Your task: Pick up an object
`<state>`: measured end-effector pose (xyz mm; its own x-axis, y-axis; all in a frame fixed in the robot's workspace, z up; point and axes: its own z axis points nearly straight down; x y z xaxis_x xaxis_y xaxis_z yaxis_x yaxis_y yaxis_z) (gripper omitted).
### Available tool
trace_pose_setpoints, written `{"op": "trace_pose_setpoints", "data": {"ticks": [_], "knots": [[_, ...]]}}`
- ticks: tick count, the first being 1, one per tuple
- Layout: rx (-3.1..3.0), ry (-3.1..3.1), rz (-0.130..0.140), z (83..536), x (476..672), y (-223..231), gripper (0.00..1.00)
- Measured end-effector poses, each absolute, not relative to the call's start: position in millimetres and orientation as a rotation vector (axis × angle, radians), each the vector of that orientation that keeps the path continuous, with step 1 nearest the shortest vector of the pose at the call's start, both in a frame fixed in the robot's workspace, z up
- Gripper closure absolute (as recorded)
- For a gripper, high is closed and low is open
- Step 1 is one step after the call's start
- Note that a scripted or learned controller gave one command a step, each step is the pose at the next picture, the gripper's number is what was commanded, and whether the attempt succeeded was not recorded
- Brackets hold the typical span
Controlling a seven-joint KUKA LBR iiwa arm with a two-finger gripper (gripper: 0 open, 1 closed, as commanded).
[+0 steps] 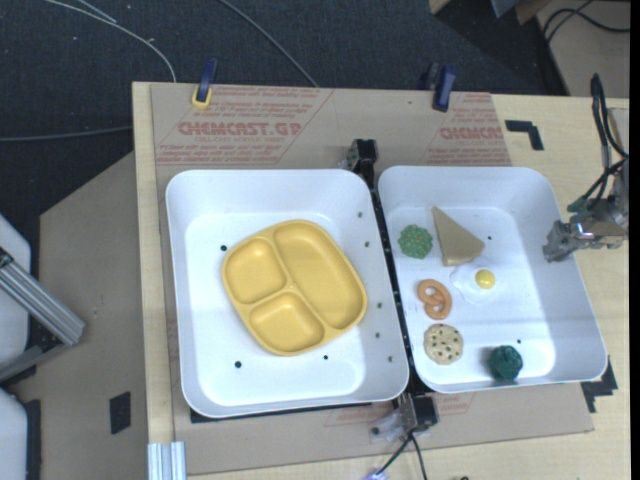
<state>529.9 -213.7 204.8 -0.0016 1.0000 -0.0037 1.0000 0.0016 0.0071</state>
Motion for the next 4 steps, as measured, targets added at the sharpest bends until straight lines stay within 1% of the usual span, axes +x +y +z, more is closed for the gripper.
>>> {"op": "trace_pose_setpoints", "data": {"ticks": [1,2,3,4], "knots": [[2.212,2.226,0.005,217,543.3,-161,1.00],[2.213,2.225,0.004,228,550.0,-113,1.00],[2.218,2.230,0.000,218,552.8,-61,1.00],[2.216,2.232,0.002,220,551.3,-2,1.00]]}}
